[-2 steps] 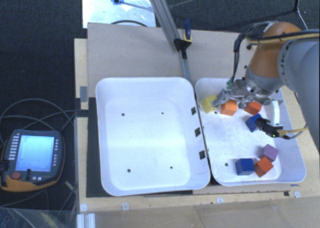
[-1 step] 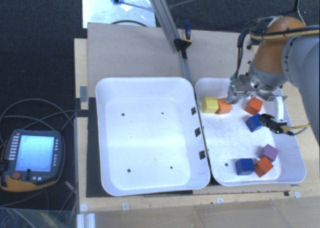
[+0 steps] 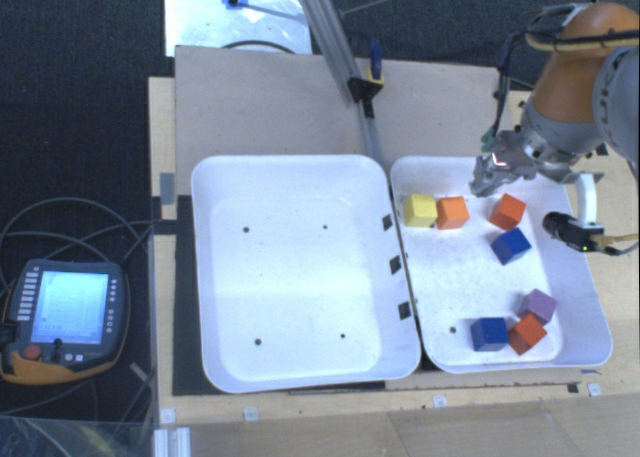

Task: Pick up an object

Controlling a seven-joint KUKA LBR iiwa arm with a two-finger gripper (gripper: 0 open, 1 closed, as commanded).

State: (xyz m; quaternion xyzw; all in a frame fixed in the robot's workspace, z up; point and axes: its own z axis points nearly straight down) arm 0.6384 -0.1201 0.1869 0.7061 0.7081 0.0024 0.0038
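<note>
The right bin holds several small blocks. A yellow block and an orange block lie side by side at its back left. Another orange block sits further right, with a blue block just in front of it. Near the front right lie a purple block, a blue block and an orange block. My gripper hangs over the back of this bin, just behind and between the two orange blocks. Nothing shows between its fingers.
The left bin stands beside the right one. A slanted metal pole with a clamp crosses the bench behind the bins. A teach pendant lies on the floor at the left. A black cable fitting hangs by the right bin's edge.
</note>
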